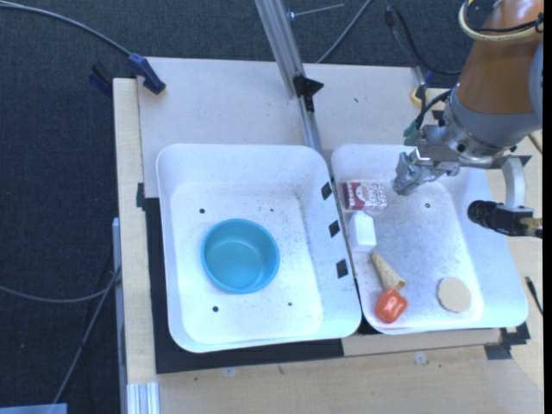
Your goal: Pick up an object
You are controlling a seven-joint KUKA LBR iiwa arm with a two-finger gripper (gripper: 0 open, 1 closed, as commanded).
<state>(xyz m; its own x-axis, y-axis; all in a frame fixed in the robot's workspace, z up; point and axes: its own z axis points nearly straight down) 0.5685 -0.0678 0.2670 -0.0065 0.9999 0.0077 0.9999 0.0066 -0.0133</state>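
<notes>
My gripper (407, 180) hangs over the far part of the right bin (431, 231), just right of a small red-and-white carton (365, 196). Nothing shows between its fingers. Below the carton lies a white bottle-like piece (363, 230), then a tan cone (387, 271) and a red pepper-shaped toy (391, 305) at the near edge. A round tan biscuit-like disc (454, 294) lies at the bin's near right. In the left bin (250, 188) sits a blue bowl (241, 255).
A metal pole (289, 59) slants down from the top to the divide between the bins. A blue clamp (147, 72) sits at the bench's far left corner. Black cable fittings (500, 218) hang beside the right bin's right edge.
</notes>
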